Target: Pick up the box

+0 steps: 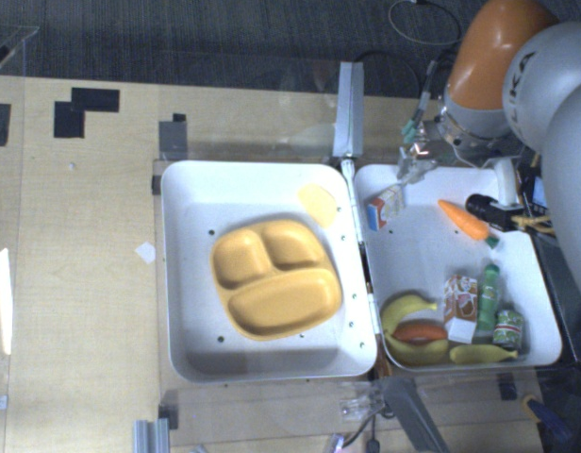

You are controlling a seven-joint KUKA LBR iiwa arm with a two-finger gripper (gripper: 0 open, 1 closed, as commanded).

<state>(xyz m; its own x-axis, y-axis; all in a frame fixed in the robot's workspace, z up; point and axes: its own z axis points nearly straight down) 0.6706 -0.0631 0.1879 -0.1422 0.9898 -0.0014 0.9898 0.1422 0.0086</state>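
The box (385,206), a small carton, leaned against the left wall of the right bin (545,347), near its far corner. The gripper (413,166) hung just above and right of it. To grasp well, it should probably descend straight, one finger on each flat side, away from the wall. Whether the gripper was spread or pressed together, I cannot tell; nothing was visibly held.

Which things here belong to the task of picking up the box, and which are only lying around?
For the job:
- box, standing in the right bin's near-left corner
- gripper, just above it

Lying about:
- yellow divided tray in the left bin
- carrot
- bananas
- green bottle
- small can
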